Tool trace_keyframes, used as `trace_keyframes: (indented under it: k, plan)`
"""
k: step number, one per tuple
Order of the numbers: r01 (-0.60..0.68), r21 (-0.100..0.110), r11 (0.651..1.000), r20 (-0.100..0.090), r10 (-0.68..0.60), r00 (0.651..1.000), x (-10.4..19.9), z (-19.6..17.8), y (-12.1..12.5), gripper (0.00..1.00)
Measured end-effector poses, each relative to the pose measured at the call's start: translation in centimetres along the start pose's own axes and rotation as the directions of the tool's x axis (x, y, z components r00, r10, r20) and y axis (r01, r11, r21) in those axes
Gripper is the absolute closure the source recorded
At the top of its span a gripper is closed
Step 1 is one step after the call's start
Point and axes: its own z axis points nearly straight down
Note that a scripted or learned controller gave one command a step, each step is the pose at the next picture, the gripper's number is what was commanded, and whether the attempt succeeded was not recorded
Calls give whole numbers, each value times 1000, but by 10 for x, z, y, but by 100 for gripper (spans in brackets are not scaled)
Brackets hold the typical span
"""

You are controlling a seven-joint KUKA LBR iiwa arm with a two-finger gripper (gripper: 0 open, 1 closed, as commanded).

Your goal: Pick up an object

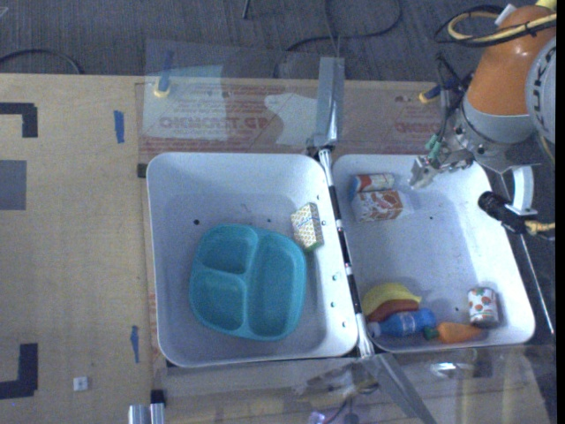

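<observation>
carton (378, 205): white and orange, lying at the back of the right bin
can (482, 306): white with red spots, near the front right corner
blue bottle (404, 323): on its side at the front wall
orange carrot (458, 331): beside the bottle

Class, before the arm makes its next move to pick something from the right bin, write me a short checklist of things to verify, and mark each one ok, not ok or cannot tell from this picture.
1. Tool over the right bin, near its far rim: ok.
2. Tool already holding something: cannot tell; nothing shows between its tips.
3. A target close by: ok, the small carton lies just left of the tool.
4. Carton free of neighbours: not ok, a second small carton touches it.
5. Near-edge items crowded: not ok, yellow piece, blue bottle and orange piece bunch together.
6. Small can standing apart: ok.
</observation>
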Motion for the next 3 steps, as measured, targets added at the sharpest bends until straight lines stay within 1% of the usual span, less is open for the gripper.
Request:
trace_keyframes:
  k: [1, 2, 3]
  plan:
    - [-32, -1, 999, 0, 32, 999, 37, -65, -15, 100]
    - [-58, -1, 998, 0, 58, 998, 54, -100, 38, 100]
    - [-17, 2, 1000, -1, 17, 1000, 32, -43, 32, 100]
